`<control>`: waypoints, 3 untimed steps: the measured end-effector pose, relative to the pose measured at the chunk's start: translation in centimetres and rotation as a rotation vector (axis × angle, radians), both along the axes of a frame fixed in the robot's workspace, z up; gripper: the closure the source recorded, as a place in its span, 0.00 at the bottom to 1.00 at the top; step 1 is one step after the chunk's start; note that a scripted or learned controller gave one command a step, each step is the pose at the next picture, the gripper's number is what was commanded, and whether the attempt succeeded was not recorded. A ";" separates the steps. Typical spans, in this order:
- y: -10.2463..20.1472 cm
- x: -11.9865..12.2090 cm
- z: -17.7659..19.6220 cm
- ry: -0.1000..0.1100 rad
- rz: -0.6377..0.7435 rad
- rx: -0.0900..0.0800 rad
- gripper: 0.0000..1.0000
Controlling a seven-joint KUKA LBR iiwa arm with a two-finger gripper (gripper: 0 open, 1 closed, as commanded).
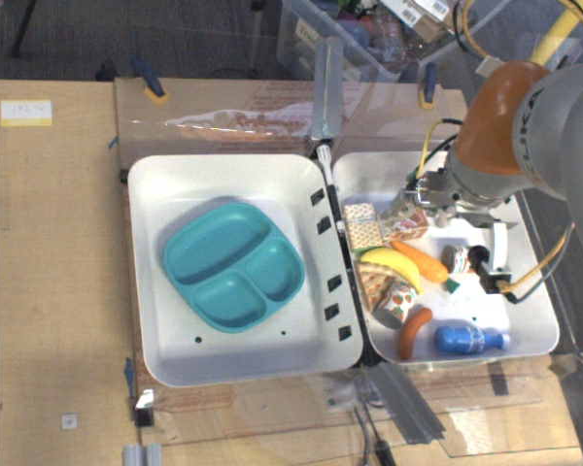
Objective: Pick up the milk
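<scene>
The milk (pixel 399 302) is a small white carton with red and green print. It lies tilted in the right bin (pixel 530 333), near the front left, between a waffle-like piece (pixel 374 282) and a red sausage (pixel 415 329). My gripper (pixel 418 199) hangs over the back of the right bin, above a red-and-white snack pack (pixel 409 225). It is well behind the milk and not touching it. A banana (pixel 388 260) and a carrot (pixel 421 261) lie between the gripper and the milk.
A blue bottle (pixel 469 339) lies at the front of the right bin. A checkered box (pixel 361 224) sits at the bin's left wall, a small dark can (pixel 456 258) near the middle. The left bin (pixel 155 338) holds a teal divided plate (pixel 235 263).
</scene>
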State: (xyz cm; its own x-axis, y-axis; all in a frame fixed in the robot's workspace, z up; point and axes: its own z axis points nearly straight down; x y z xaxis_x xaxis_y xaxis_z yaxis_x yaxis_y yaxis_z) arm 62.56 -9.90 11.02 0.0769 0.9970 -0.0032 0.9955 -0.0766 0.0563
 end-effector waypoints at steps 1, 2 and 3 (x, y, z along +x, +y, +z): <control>-0.1 0.8 -0.1 0.015 0.057 -0.002 0.00; -0.2 -2.7 0.0 -0.002 0.121 -0.008 0.00; -0.4 5.4 -0.1 0.013 0.131 -0.005 0.00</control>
State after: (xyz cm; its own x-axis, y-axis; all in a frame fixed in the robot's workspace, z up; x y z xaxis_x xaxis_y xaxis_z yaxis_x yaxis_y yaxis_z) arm 67.95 -10.33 10.93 -0.0543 0.9985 -0.0083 0.9976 0.0546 0.0436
